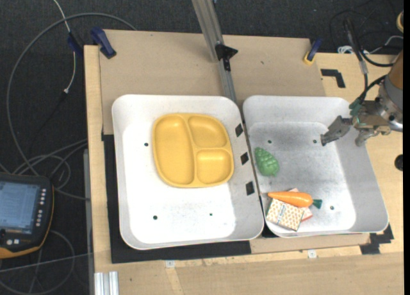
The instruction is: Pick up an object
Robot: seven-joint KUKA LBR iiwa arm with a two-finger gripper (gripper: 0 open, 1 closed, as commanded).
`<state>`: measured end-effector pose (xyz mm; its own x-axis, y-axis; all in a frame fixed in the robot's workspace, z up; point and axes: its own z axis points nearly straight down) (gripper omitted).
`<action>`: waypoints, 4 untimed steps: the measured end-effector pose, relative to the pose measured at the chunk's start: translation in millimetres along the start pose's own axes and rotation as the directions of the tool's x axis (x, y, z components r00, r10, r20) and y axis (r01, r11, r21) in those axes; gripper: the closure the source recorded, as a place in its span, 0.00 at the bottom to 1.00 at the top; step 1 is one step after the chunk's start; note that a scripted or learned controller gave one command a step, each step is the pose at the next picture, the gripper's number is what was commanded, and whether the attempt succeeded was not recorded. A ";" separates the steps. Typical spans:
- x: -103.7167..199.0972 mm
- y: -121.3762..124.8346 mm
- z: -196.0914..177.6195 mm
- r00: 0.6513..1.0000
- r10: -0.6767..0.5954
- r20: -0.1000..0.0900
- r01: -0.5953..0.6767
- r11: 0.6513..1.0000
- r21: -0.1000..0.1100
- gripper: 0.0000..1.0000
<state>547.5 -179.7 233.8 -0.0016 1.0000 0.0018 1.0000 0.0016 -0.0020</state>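
Three objects lie below and left of the gripper (349, 132): a green toy (266, 161), a carrot (291, 198) and a small carton (285, 214). Fingers spread apart, holding nothing. Step: approach. Next move, by judgement: descend over one object.

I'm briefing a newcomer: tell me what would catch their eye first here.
The yellow divided tray fills the middle of the left bin. In the right bin, an orange carrot lies at the near edge beside a patterned packet, with a green toy by its left wall.
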 end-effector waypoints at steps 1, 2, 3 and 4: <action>0.0 0.1 0.0 1.000 0.000 0.000 0.000 1.000 0.000 0.00; -3.9 -5.8 44.8 1.000 0.002 -0.001 -0.002 1.000 0.005 0.00; 2.4 -6.8 106.8 1.000 0.001 -0.002 -0.001 1.000 0.006 0.00; 3.2 -7.4 143.6 1.000 0.001 -0.001 -0.001 1.000 0.004 0.00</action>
<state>539.8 -176.3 90.2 -0.0004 1.0000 0.0031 1.0000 0.0005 -0.0062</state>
